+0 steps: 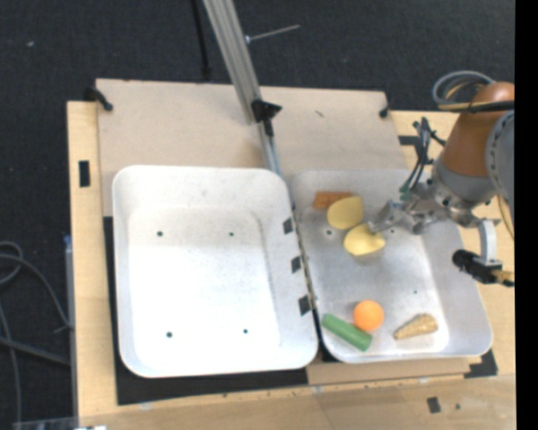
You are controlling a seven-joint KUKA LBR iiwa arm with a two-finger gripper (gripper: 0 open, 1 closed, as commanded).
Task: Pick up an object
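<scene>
Nothing lifted yet: the gripper (383, 226) reaches the yellow pear-shaped object (363, 241) in the right bin (457, 325); whether the fingers are released or grasping it, I cannot tell

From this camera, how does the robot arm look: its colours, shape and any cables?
The arm is a rounded grey body with an orange band above the wrist. Pale cables loop over it. The gripper is a small, dark grey metal part.
</scene>
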